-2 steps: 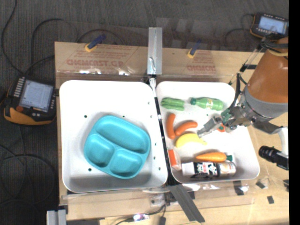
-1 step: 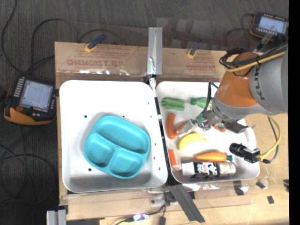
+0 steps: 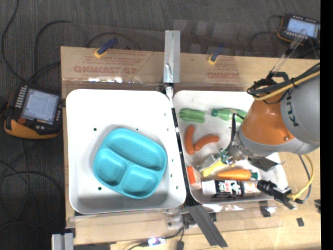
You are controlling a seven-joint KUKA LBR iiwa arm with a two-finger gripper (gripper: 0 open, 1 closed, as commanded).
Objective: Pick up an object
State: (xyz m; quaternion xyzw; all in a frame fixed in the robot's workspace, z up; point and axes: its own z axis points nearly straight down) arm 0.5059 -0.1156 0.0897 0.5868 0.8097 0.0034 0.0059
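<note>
The right bin (image 3: 179, 100) holds a pile of small objects. At its back lie a green pod-like piece (image 3: 192, 115) and a green bottle (image 3: 225, 113). Two orange-red sausages (image 3: 204, 141) lie near the bin's left wall. Toward the front are a yellow piece (image 3: 214, 167), an orange carrot (image 3: 235, 174), a black-and-white bottle (image 3: 229, 187) and a small orange piece (image 3: 192, 177). My gripper (image 3: 228, 155) is low in the middle of this bin, just above the yellow piece and the carrot. The orange-banded wrist (image 3: 265, 126) hides most of it.
The left bin (image 3: 78, 139) holds a turquoise divided plate (image 3: 131, 161), tilted slightly. A metal divider post (image 3: 171, 56) stands between the bins at the back. Cables (image 3: 270, 85) loop over the arm at the right. Handheld controllers lie off the bench at the left (image 3: 34, 111) and top right (image 3: 299, 29).
</note>
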